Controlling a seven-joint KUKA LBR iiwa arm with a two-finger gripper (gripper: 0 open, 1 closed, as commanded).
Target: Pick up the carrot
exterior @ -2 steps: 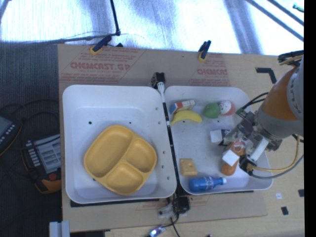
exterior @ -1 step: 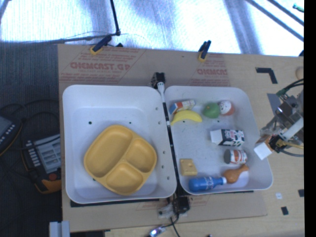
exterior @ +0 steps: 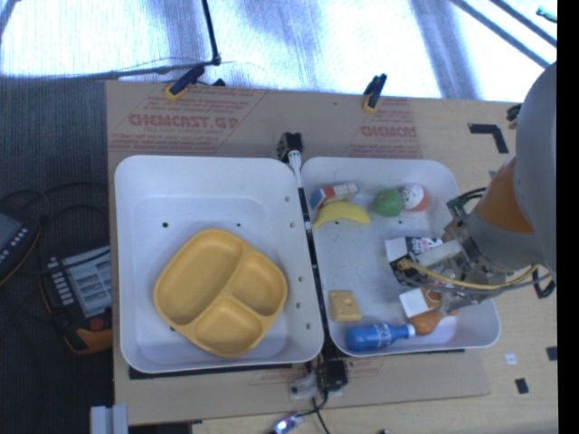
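Yellow plate [exterior: 220, 289] left bin; banana [exterior: 343, 213], blue bottle [exterior: 376, 336] right.

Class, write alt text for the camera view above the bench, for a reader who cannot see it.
A grey robot arm's gripper reaches from the right into the right bin, just above an orange carrot near the bin's front edge. That bin also holds a blue bottle, a banana and other small items. The left bin holds a yellow divided plate.

Your arm [exterior: 541, 143] is smooth grey with an orange band [exterior: 503, 204] above the wrist; yellow cables [exterior: 470, 283] loop around the cluttered metallic gripper [exterior: 432, 283] assembly.
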